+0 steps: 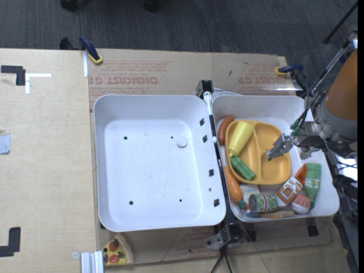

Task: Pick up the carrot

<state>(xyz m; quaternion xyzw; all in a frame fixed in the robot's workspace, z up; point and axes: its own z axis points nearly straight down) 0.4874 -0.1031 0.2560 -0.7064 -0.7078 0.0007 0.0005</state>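
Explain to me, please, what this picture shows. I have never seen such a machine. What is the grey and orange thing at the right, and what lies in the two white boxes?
It is a robot arm, reaching in from the right; one fixed camera looks down from above. Its gripper hangs over a yellow divided plate in the right bin, with nothing visibly held. That bin holds toy food: a yellow pepper, a green pickle, a can and the carrot it should pick up, lying by the bin's left wall. The left bin holds one small white disc.

"CHEMCAST GP" on cardboard (132, 73)
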